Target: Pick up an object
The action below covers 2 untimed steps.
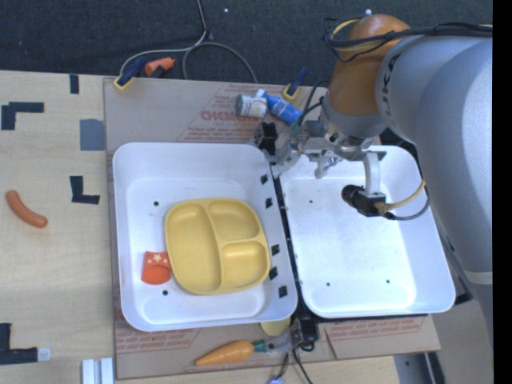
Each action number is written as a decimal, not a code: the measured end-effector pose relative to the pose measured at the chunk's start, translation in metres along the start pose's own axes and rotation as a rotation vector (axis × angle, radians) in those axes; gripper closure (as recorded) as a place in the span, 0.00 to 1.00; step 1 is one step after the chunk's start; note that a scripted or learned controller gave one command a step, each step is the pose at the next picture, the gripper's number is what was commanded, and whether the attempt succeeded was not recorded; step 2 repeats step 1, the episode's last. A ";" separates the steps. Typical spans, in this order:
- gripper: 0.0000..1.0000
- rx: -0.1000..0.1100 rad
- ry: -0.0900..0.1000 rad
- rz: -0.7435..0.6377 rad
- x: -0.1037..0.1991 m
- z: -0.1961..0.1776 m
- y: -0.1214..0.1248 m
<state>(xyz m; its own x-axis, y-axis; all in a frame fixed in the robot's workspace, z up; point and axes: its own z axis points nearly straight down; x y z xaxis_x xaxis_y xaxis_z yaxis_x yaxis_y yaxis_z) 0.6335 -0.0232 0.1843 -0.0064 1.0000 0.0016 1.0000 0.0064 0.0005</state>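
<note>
While the grey arm (448, 126) leans in over the right bin (364, 250), its hand (328, 152) sits low near that bin's far left corner, close to the divider where the two bins meet. From this angle the wrist and its orange band (360, 62) cover most of the hand, so I cannot tell how it is set, and I see nothing held in it. A small black fitting (362, 199) with a yellowish cable hangs just beside the hand, over the right bin's white floor.

Next to the right bin, the left bin (128, 214) holds a yellow divided plate (216, 245) lying flat, and a small orange-red cup (156, 267) on its side, touching the plate's edge on the side away from the right bin.

Outside the bins, a toy carrot (225, 353) lies on the worktop (48, 278) just in front of the left bin. A sausage-shaped toy (26, 209) lies well apart from it. Behind the left bin, a small bottle (251, 104) and a blue clamp (283, 107) rest together on the cardboard sheet (160, 110).
</note>
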 end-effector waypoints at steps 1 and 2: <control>0.00 -0.002 -0.007 0.012 -0.099 0.104 0.034; 0.00 -0.002 -0.007 0.012 -0.099 0.104 0.034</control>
